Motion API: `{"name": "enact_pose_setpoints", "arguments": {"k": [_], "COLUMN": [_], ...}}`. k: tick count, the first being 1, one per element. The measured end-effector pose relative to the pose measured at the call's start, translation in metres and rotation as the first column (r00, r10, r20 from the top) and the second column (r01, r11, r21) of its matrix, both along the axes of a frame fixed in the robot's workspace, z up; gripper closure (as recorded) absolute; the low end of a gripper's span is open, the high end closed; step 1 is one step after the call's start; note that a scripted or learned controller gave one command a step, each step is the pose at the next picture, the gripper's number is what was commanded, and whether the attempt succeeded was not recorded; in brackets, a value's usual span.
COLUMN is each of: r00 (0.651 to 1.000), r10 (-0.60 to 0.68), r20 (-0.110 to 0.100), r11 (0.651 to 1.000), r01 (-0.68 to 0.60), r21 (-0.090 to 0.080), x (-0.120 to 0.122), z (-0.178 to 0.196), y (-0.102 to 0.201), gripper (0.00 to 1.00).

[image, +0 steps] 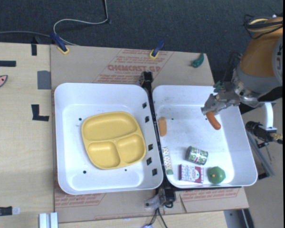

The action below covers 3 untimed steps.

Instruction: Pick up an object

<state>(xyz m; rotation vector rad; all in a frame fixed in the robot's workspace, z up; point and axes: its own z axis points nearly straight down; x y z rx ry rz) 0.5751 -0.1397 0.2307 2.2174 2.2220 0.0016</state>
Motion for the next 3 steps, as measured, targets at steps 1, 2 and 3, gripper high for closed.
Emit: {"name": "enact_pose_setpoints", "arguments": {"k": [1,2,3], "r00": [1.0,1.0,1.0], "r10": [0.0,0.0,0.0], "r20": [-0.002,-0.003,-0.004], "r11": [1.0,1.0,1.0], "r01": [0.0,0.0,0.0], "r21": [0.001,0.001,0.002], "x": [-0.009,-0.019,-0.034], "z": [0.028,0.032,0.025], "y": [0.04,0.064,0.124], "gripper": [1.0,1.0,1.0]}}
